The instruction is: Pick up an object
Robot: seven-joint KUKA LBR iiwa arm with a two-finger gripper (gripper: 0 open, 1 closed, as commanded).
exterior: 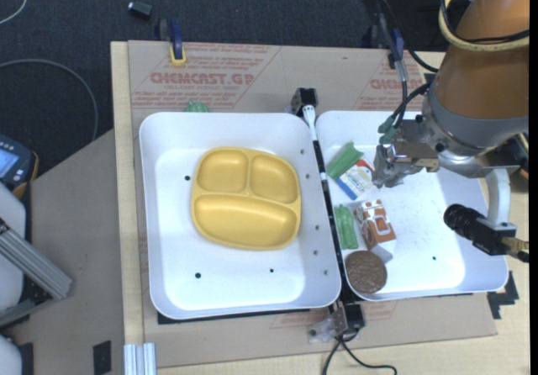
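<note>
My gripper (388,177) hangs over the right bin (437,268), just right of a small pile of objects, under the grey wrist and orange band. Below and left of it lie a green packet (345,161), a white, red and blue packet (356,179), a second green piece (345,226), an orange-and-white wrapper (376,223) and a round brown disc (366,271) at the bin's front left corner. I see nothing held between the fingers, and the wrist hides much of them.
The left bin (168,264) holds a yellow divided tray (247,197). A black cylindrical part (476,229) sticks out over the right bin's right side. Clamps and cables sit along the bench's back edge.
</note>
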